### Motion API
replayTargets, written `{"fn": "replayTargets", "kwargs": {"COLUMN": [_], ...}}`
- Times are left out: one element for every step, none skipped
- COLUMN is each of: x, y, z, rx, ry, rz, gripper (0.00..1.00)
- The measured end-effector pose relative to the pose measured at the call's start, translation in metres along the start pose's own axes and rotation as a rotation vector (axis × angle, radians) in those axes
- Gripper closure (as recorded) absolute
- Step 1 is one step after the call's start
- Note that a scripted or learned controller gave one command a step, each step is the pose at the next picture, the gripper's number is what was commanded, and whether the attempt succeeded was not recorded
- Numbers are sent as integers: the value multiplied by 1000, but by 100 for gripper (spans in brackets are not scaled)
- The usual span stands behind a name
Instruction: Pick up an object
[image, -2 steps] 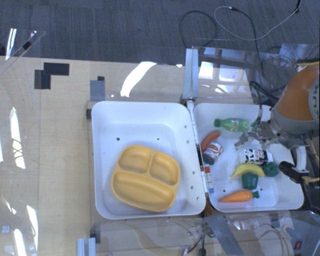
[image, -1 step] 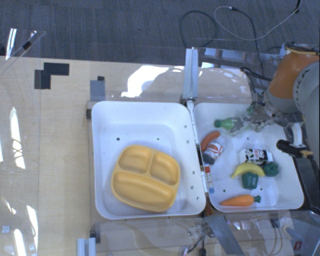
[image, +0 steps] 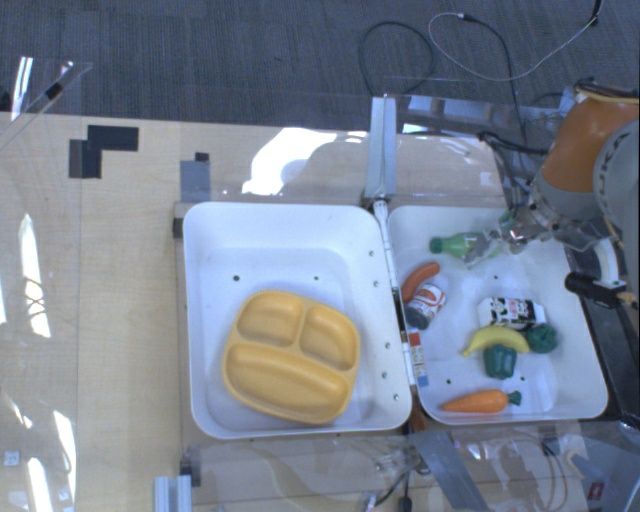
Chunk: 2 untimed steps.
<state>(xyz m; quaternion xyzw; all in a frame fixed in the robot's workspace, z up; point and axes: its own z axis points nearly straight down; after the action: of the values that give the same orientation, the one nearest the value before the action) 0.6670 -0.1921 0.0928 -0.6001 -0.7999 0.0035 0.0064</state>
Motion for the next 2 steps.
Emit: {"fn": "replayTargets", "kwargs": {"x": [64,14], "y": [-19,-61], "z": [8,7], "rx": [-21,-21], "ry": [-4,-9], "rz": [288,152], "gripper": [0,0]}}
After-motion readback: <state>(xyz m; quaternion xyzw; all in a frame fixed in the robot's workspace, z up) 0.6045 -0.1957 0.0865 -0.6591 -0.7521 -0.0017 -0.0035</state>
